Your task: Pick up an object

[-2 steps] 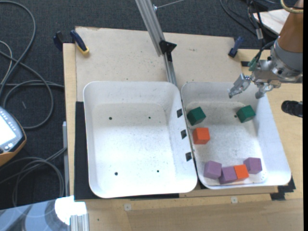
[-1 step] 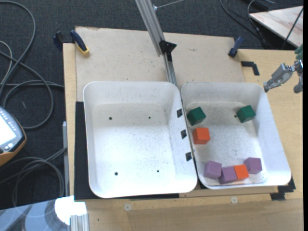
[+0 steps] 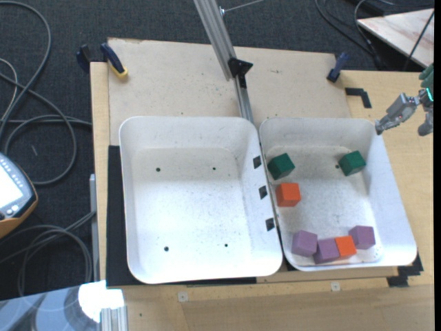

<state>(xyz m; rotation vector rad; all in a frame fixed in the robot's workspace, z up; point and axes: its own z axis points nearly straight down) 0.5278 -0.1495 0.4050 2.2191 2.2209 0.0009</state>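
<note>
From above, the gripper (image 3: 393, 116) hangs at the frame's right edge, just outside the right bin's (image 3: 393, 178) far corner; whether its claw is open cannot be told. Inside, two green cubes (image 3: 280, 165) sit apart; purple and orange blocks (image 3: 329, 247) crowd the near rim.

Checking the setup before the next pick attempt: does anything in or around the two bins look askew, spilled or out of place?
Nothing stands out. All seven blocks lie inside the right bin: two green, one orange by the divider, and a purple-and-orange cluster at the near edge. The tool sits off the bin's far right corner.
</note>
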